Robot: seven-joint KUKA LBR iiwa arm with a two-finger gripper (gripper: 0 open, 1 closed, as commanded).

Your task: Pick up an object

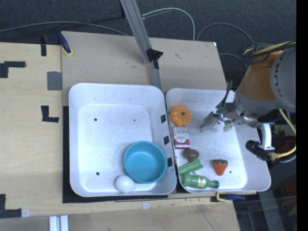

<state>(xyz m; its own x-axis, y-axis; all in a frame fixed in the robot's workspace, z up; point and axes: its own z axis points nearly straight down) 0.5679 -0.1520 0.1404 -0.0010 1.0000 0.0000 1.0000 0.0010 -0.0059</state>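
Six objects crowd right bin's (250,177) left edge, gripper (210,123) beside.

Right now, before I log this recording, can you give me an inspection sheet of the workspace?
Surface: pale wooden bench bearing left white bin and right white bin.
Job's things: right bin holds orange toy pumpkin, red-and-white carton, brown oval piece, light green piece, green toy bottle, red toy strawberry.
Clutter: left bin holds blue round bowl and white ball.
Grippers: gripper over right bin, holding nothing seen.
Cables: white cable on dark floor behind bench.
Surroundings: black tape marks at left.
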